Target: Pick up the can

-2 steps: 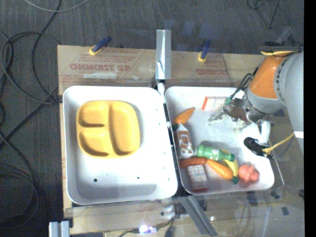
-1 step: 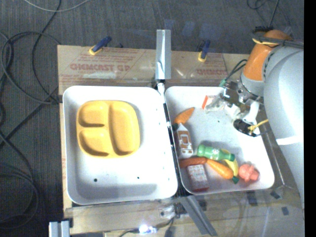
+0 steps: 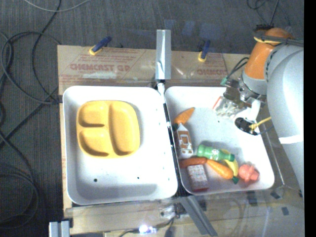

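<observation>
1. Can (image 3: 197, 177) lies on its side at the near edge of the right bin (image 3: 222, 189); it is reddish with a pale label.
2. A red sausage (image 3: 193, 162) lies just behind the can, and a white carton (image 3: 184, 141) stands further back, by the bin's left wall.
3. A carrot (image 3: 219, 169) lies just to the can's right, with a green bottle (image 3: 216, 153) behind it and a pink fruit (image 3: 249, 173) further right.
4. A second carrot (image 3: 183, 115) lies near the bin's far left corner.
5. The gripper (image 3: 228, 107) hangs over the far right corner, well apart from the can; I cannot tell how wide the fingers stand.
6. The left bin (image 3: 74, 181) holds a yellow tray (image 3: 108, 128).
</observation>
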